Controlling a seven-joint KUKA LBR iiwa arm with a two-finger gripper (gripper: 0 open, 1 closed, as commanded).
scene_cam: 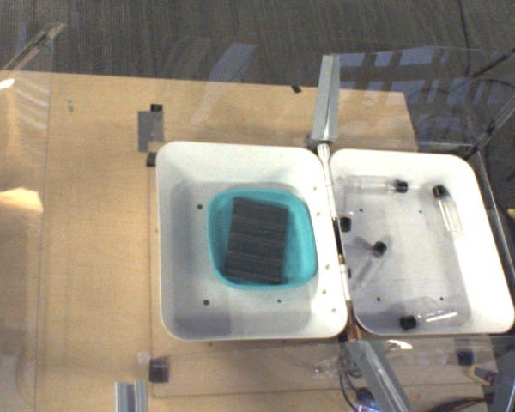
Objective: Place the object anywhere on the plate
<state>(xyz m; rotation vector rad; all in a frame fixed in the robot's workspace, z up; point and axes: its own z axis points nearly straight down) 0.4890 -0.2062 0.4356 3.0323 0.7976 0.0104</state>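
A teal plate [302, 234] with rounded corners sits in the middle of the left white bin [180, 256]. On the plate lies a dark grey ribbed rectangular block [257, 240], resting flat and slightly tilted, inside the plate's rim.
The right white bin [489, 256] holds several clear tubes with black caps, such as one at the back [379, 184], one at the right [446, 207] and one near the front [427, 318]. A metal divider post [325, 101] rises behind the bins. Wooden benchtop [69, 230] extends to the left.
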